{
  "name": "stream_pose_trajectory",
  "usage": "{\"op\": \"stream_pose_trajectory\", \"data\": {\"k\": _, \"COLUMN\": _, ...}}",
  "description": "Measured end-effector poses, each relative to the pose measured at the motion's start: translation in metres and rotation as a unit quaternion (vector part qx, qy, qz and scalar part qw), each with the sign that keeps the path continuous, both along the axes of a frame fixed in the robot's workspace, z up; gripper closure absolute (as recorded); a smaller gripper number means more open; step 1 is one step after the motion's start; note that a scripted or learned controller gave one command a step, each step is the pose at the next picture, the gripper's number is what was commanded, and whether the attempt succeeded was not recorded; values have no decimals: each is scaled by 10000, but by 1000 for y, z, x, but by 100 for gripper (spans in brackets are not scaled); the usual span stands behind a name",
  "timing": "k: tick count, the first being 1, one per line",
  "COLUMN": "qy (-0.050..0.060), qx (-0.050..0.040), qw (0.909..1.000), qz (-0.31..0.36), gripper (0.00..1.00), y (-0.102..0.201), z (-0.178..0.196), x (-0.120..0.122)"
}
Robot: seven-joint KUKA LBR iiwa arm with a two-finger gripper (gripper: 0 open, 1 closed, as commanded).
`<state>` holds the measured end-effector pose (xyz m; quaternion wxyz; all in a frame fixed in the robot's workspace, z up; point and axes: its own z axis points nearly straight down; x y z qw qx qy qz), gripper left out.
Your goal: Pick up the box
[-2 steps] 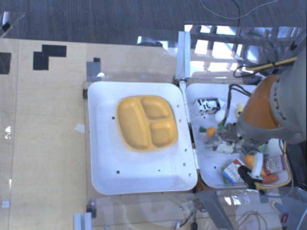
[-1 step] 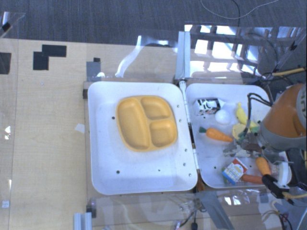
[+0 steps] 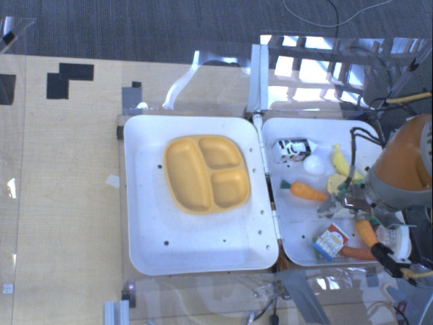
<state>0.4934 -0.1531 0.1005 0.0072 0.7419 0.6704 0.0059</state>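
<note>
A small box (image 3: pixel 331 241) with orange, white and blue faces lies near the front of the right bin (image 3: pixel 298 239). Just above it, my gripper (image 3: pixel 340 205) hangs low over the bin, between an orange carrot (image 3: pixel 308 191) on its left and the box below. The grey arm with its orange band (image 3: pixel 404 160) comes in from the right and hides part of the bin's right side. Nothing shows in the gripper.
The right bin also holds a black-and-white carton (image 3: pixel 293 149), a white egg (image 3: pixel 314 164), a yellow banana (image 3: pixel 342 161), a second carrot (image 3: pixel 366 232) and a red item (image 3: pixel 356 252) beside the box. A yellow divided plate (image 3: pixel 206 172) sits in the left bin (image 3: pixel 196 249).
</note>
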Motion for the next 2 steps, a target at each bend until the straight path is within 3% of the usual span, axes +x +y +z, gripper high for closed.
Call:
{"op": "stream_pose_trajectory", "data": {"k": 1, "qy": 0, "qx": 1, "qw": 10000, "qz": -2, "gripper": 0, "y": 0, "z": 0, "x": 0}}
{"op": "stream_pose_trajectory", "data": {"k": 2, "qy": 19, "qx": -25, "qw": 9936, "qz": 1131, "gripper": 0, "y": 41, "z": -11, "x": -2}}
